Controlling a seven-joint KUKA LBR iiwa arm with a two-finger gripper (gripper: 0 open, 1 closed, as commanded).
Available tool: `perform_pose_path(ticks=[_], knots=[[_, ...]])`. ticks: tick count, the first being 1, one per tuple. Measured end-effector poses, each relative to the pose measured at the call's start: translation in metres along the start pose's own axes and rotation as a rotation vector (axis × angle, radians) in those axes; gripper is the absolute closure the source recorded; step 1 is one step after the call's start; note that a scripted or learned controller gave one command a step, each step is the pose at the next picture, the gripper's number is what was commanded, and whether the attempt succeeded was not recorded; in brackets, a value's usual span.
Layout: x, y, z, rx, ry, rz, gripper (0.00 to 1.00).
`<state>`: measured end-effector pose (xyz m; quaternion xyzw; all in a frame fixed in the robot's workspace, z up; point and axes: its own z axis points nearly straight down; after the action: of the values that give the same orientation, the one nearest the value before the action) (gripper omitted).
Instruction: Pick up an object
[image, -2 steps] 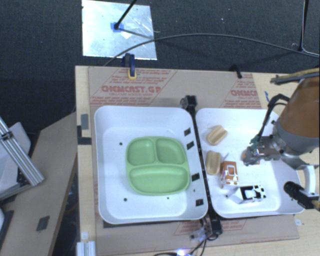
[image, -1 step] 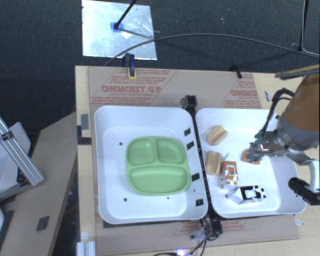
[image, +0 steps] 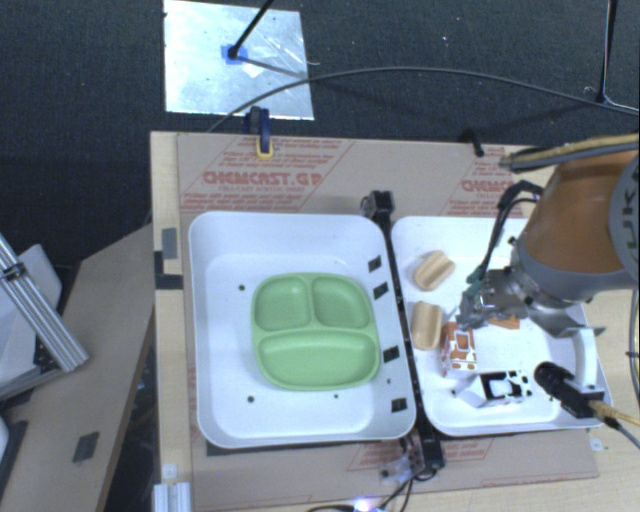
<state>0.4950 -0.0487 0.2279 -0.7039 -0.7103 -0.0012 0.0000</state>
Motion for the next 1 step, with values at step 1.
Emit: perform_pose_path(ticks=[1], knots=[[0.051,0.0071,0.0097,0.001,0.0,0.0,1.0]])
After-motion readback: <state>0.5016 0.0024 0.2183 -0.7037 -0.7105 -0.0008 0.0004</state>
